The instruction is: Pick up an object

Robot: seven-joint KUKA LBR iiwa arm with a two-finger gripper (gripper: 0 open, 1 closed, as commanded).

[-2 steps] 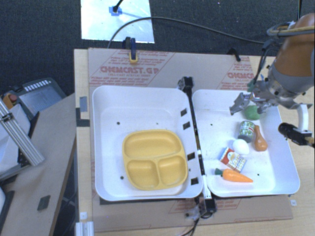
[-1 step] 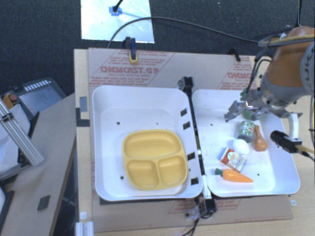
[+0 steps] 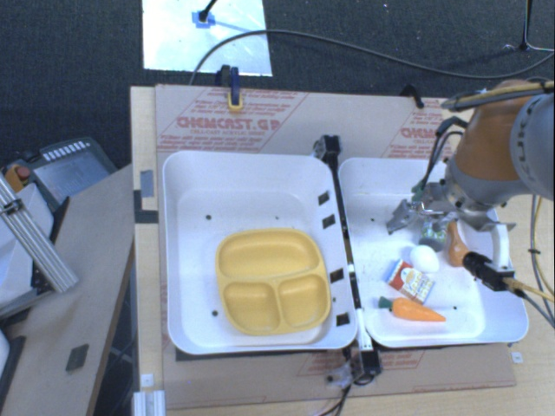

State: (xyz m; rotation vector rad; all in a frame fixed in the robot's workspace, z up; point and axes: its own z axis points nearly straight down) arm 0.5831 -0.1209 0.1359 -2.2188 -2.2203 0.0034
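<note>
My gripper (image 3: 419,219) hangs low over the right bin (image 3: 373,189), near its middle, under the grey and orange arm that comes in from the right. Just below it lies a white egg-shaped object (image 3: 425,257). Touching the egg's lower left is a small red and white carton (image 3: 409,281). An orange carrot (image 3: 414,310) lies near the bin's front wall. A brownish orange object (image 3: 456,243) sits right of the gripper, partly hidden by the wrist. Nothing shows clearly between the gripper's tips.
The left bin (image 3: 199,189) holds a yellow divided tray (image 3: 273,280) in its front half. A black divider with clips (image 3: 336,224) runs between the two bins. A grey device (image 3: 69,172) and a metal rail (image 3: 35,241) lie off the bench to the left.
</note>
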